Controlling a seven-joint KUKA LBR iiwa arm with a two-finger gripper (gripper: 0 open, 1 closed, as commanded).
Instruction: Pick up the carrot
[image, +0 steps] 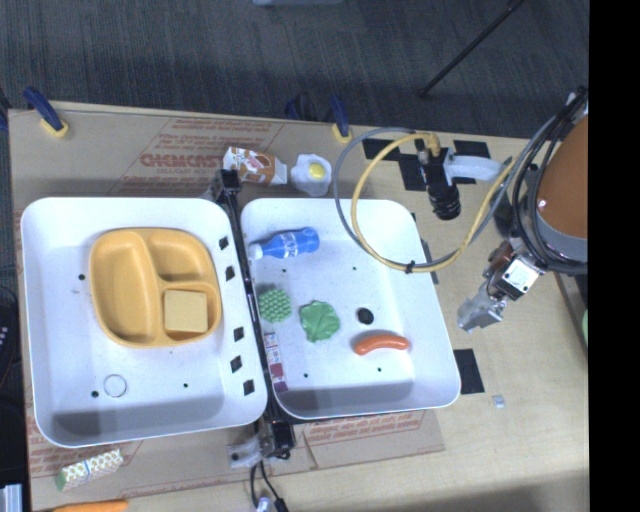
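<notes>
On the wooden bench, the carrot (381, 343) lies untouched near the front right corner of the right bin (425, 380), while the gripper (482, 312) hangs outside that bin's right wall, holding nothing, so the whole pick remains.

We look down at a slant from above the desk (520, 420), both white bins (60, 300) in frame.
</notes>
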